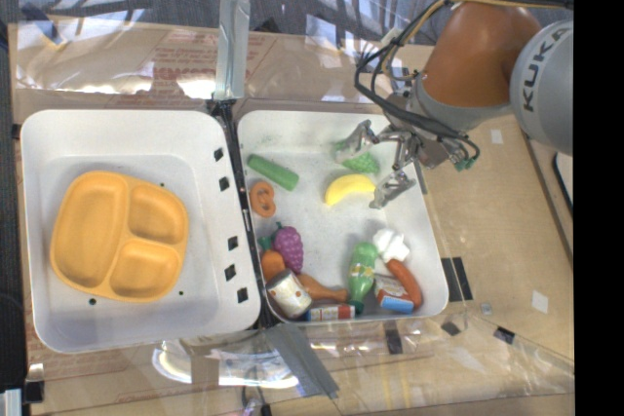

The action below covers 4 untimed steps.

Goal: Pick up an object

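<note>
My gripper [376, 165] hangs over the upper right part of the right bin [432, 239], open, its two fingers spread wide. One fingertip [361, 137] is near the bin's back wall and the other [386, 193] is beside a yellow banana [347, 190]. A small green leafy toy [358, 162] lies between the fingers, just above the banana; whether they touch it I cannot tell. Nothing is gripped.
The right bin also holds a green cucumber [273, 172], an orange ring [263, 198], purple grapes [290, 246], a carrot [274, 264], a can [288, 293], a green bottle [363, 270] and a red-and-white piece [400, 274]. A yellow divided plate [119, 234] sits in the left bin [39, 141].
</note>
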### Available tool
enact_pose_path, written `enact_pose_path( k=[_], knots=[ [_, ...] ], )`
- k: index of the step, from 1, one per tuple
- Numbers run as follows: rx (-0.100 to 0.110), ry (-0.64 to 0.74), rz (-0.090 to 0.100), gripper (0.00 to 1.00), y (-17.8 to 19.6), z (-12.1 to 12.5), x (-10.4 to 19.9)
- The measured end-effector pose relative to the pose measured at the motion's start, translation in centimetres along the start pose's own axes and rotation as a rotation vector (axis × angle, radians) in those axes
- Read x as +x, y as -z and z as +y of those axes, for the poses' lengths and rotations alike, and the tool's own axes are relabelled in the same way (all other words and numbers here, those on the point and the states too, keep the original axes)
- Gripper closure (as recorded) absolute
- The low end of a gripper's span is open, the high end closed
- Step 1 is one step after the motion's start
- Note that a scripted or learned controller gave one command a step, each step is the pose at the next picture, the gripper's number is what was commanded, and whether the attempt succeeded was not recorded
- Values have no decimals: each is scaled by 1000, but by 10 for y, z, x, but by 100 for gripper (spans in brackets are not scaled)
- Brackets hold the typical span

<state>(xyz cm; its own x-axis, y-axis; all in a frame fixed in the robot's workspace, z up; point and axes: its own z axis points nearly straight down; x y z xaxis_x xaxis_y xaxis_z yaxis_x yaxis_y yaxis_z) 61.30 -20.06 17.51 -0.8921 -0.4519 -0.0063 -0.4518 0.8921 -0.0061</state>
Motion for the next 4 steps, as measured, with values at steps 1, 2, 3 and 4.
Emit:
enact_pose_path(
  k=[1, 2, 3, 4],
  knots=[
    [-5, 111, 3, 0, -82, 18, -16],
    [-1, 113, -2, 100, -69, 17, -18],
    [3, 28, -5, 100, 34, 5, -56],
    [-6, 32, 4, 100, 53, 55, -72]
  ],
)
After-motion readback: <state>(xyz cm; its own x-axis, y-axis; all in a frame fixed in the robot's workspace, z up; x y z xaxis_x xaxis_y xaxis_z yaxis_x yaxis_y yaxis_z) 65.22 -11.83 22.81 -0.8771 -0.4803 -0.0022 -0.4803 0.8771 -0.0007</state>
